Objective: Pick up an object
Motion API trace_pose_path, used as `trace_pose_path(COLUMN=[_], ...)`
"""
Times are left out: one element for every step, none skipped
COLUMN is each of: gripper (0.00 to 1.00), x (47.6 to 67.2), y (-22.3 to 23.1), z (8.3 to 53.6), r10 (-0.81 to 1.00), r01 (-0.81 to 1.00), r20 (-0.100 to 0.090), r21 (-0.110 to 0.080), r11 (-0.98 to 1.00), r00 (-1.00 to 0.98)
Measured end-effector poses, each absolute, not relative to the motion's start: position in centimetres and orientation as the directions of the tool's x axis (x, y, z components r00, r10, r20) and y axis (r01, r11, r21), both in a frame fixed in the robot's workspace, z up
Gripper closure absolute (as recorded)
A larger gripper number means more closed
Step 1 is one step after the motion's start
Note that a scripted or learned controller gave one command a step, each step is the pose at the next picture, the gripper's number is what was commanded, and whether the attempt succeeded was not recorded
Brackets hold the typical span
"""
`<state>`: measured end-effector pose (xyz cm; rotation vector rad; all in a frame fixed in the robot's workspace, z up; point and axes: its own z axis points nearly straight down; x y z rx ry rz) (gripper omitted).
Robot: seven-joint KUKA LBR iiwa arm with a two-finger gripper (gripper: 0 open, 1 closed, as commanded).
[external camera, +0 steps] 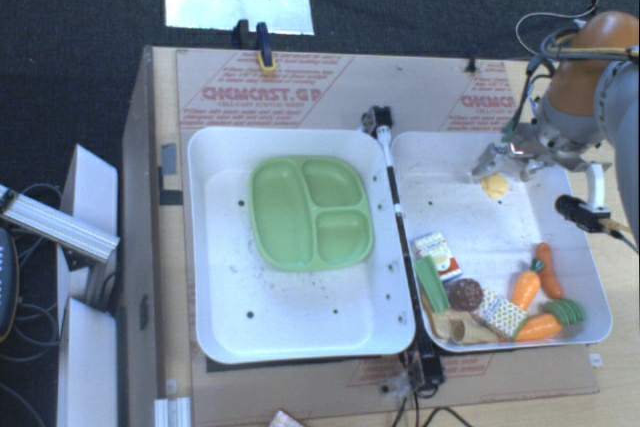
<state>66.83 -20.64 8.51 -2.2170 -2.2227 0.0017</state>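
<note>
Toys lie in the right bin, most of them gathered at its front edge, and one small yellow object lies alone near the back edge of this bin. The hand hangs over that back part, reaching in from the right side of the table. Its fingers spread apart, so the hand is open and holds nothing. The yellow object lies just below the fingertips, slightly toward the front, and I cannot tell if a finger touches it. The arm above the hand is grey with an orange band.

At the front edge of the right bin I see a small printed box, a green stick-shaped piece beside it, a dark brown round piece, a checkered block, two orange carrots and a green leafy piece. A thinner orange-red piece lies near the right wall. All these are well apart from the hand.

The left bin carries a light green plate with three compartments, near its middle and a little toward the back edge. A black clamp sits at the back where the two bins meet.
</note>
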Motion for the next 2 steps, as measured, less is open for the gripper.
trace_pose_path(gripper=[0.00,0.00], x=[66.84,66.84], y=[-20.60,-20.60], z=[8.49,8.49], r10=[1.000,1.000], r01=[1.000,1.000], r20=[0.000,0.000], r21=[-0.002,-0.002], r11=[0.004,0.004], r00=[-0.004,-0.004])
